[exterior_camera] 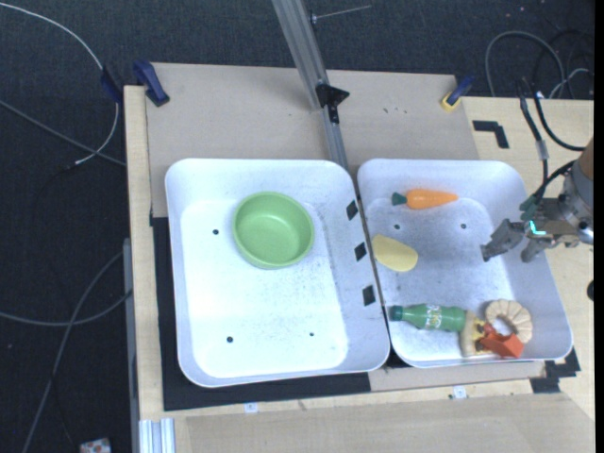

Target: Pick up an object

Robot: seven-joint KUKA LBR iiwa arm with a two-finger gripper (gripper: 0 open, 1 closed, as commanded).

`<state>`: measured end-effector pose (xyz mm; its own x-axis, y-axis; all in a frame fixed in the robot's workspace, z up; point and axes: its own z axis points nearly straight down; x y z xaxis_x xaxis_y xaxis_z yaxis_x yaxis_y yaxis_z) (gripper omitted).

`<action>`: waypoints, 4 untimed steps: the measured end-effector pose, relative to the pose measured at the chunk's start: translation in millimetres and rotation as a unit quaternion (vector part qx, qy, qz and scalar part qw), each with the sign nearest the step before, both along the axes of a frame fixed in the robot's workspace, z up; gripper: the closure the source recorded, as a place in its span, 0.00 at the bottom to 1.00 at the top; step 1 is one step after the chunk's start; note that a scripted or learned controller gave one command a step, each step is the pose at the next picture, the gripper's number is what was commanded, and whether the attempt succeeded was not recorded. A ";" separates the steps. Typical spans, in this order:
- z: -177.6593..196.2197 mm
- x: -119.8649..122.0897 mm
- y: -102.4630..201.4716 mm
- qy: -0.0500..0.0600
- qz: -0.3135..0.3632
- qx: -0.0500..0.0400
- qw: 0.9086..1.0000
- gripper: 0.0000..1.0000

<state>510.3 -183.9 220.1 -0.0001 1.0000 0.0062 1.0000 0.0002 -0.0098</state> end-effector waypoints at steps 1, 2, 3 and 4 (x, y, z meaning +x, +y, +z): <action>2.2 1.0 -0.2 -0.002 0.000 -0.001 1.000 0.00; -54.4 -8.5 -5.9 0.003 -0.001 0.001 1.000 0.00; -119.7 -7.6 -5.4 0.003 0.000 0.001 1.000 0.00; -124.9 -8.5 -4.2 0.001 0.000 0.002 1.000 0.00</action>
<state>501.8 -188.1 95.1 0.0008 1.0000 0.0098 0.9999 -0.0007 -0.0127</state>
